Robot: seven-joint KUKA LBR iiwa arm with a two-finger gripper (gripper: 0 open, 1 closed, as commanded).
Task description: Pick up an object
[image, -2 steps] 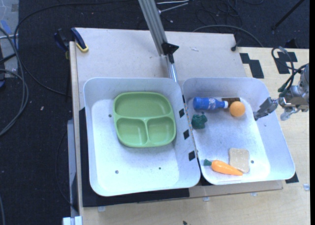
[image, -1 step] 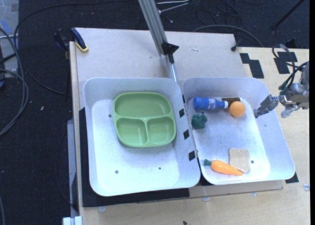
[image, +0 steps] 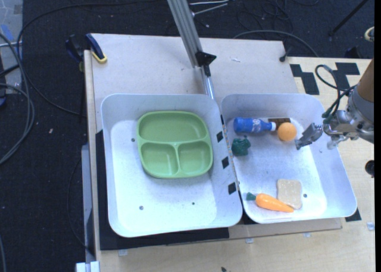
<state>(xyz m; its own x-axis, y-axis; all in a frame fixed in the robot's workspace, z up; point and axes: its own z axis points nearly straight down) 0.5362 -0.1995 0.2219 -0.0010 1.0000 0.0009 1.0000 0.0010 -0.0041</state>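
The right bin (image: 333, 172) holds several objects. A blue bottle (image: 251, 125) lies at its back, with an orange ball (image: 287, 131) touching its cap end. A small dark green object (image: 240, 146) sits by the bin's left wall. Near the front lie an orange carrot (image: 274, 203) and a slice of bread (image: 290, 193), side by side. My gripper (image: 319, 137) hangs over the right bin's right side, just right of the ball and apart from it. It is open, with nothing between its fingers (image: 308, 135).
The left bin (image: 119, 205) bears a green divided plate (image: 175, 144). A grey metal pole (image: 184, 18) slants from the back down to the gap between the bins. Cables lie on the dark floor around the bench.
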